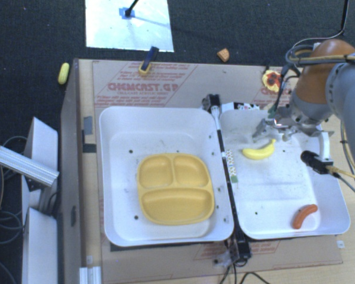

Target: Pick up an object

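Nearest the viewer in the right-hand shallow white bin [337, 218] lies a small orange-red toy sausage [304, 216], close to the front right corner and well apart from the gripper. It is judged light, smooth and rounded, so liable to roll or slip from a pinch; a hold across its middle would serve best.

Further back in the same bin lies a small yellow plastic toy banana [259, 152], flat on the floor with its curve bowing toward the front. It is judged light, stiff and slick, not fragile. The best hold is judged to be across its thicker middle, with the fingers set square to its length, since the tapered ends would squirt free.

The grey two-finger gripper [274, 128] hangs just behind and above the banana's right tip, near it; contact cannot be confirmed. Nothing is seen between its fingers. Whether they are spread or closed cannot be told.

The left-hand bin [115, 129] holds a yellow divided plastic plate [175, 188], well apart from the gripper.
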